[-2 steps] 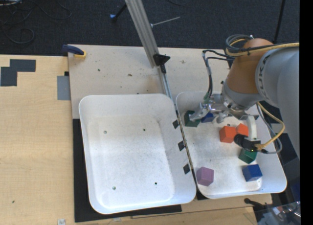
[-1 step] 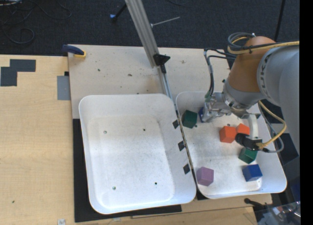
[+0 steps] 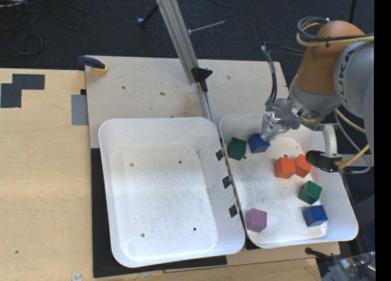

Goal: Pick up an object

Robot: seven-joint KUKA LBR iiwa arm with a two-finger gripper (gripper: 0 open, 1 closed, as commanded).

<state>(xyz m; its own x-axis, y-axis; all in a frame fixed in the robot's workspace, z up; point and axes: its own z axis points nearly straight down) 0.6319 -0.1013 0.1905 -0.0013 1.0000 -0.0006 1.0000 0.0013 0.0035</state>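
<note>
Tool (image 3: 269, 132) just above blue cube (image 3: 258, 145), grip state unclear; green cube (image 3: 237, 148) alongside, risks nudged cube, missed grasp.

Alu rail (image 3: 180, 35) leans over bench; blue-yellow clamp (image 3: 91, 63) at back-left corner, grey patches (image 3: 24, 87) left.

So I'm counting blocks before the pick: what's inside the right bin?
The right bin holds seven blocks: two green, two blue, two orange, one purple. The gripper hangs over the upper blue one, covering part of the floor there.
</note>
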